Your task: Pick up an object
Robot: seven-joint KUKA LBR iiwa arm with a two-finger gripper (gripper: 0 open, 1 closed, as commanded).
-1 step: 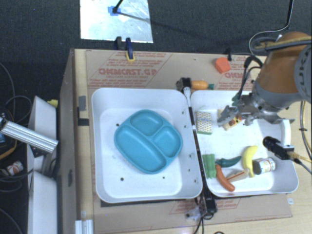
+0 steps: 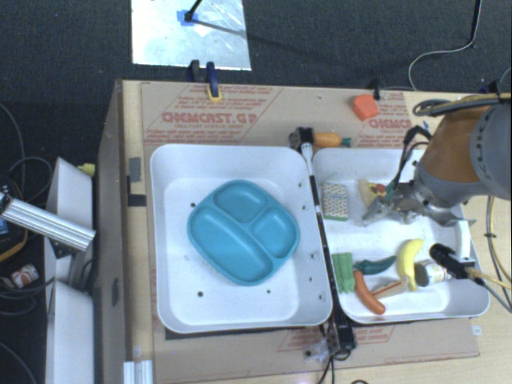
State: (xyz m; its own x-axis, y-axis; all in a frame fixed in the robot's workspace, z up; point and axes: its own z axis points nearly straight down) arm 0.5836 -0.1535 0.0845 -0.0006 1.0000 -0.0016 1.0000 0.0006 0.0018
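So the gripper (image 2: pixel 378 210) is down inside the right bin (image 2: pixel 400 314), in the far half, about midway between its side walls. It's seen at a slant with the grey wrist over it, so I honestly can't tell whether it's open or closed, or whether it has anything.

Nothing's marked as the pick target, so here's what's on offer in that bin. Closest is a pale yellowish thing (image 2: pixel 370 190), just beside the gripper on the far side; can't say if they touch. Next to that, against the wall shared with the left bin, lies a speckled rectangular pad (image 2: pixel 334 201).

Toward the near edge it gets crowded:
- a banana (image 2: pixel 410 261), standing roughly lengthwise, near the wall on the view's right
- a dark green curved piece (image 2: pixel 374 264) between the banana and a green block (image 2: pixel 343 270), which sits by the shared wall
- an orange-red sausage shape (image 2: pixel 368 294), slanted, close to the near edge
- a small brown stick (image 2: pixel 388 289) just beside it
- a whitish lump (image 2: pixel 424 275) at the banana's near end, too small to identify

The left bin (image 2: pixel 184 182) holds a blue divided plate (image 2: pixel 244 230), lying flat around its middle.

Out on the bench (image 2: pixel 240 114), an orange block (image 2: pixel 364 106) sits beyond the right bin's far edge, and an orange carrot-like thing (image 2: pixel 328 141) lies right at the far rim where the two bins meet.
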